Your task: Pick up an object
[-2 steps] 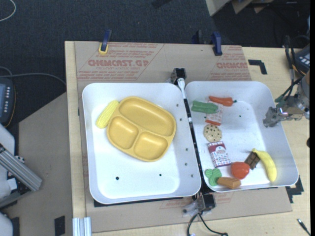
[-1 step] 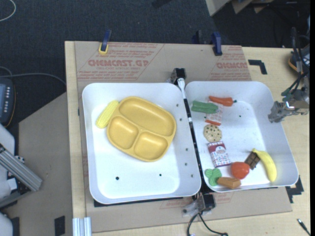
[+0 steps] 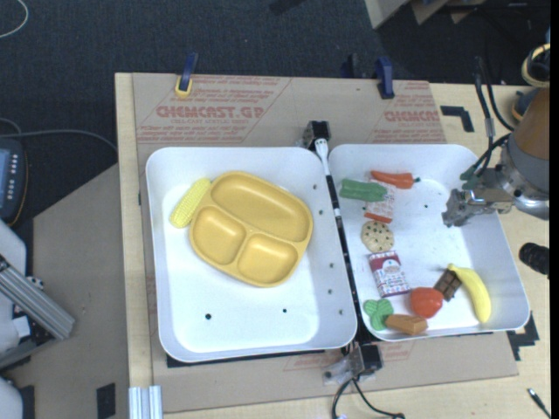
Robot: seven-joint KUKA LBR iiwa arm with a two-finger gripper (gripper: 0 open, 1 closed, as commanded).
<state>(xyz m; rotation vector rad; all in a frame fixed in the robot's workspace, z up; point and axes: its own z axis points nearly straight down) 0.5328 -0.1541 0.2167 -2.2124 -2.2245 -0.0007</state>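
Yellow tray, corn in left bin; banana in right bin.

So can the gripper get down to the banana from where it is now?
Probably yes. The gripper hangs over the right bin's far right side, and the banana lies nearer the camera with bare floor between them. Only the brown block touches its left side.

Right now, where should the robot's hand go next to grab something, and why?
Probably down and toward the banana. The gripper hangs over a bare patch of the right bin holding nothing, and the banana lies nearest, along that bin's right side, beside a small brown piece.
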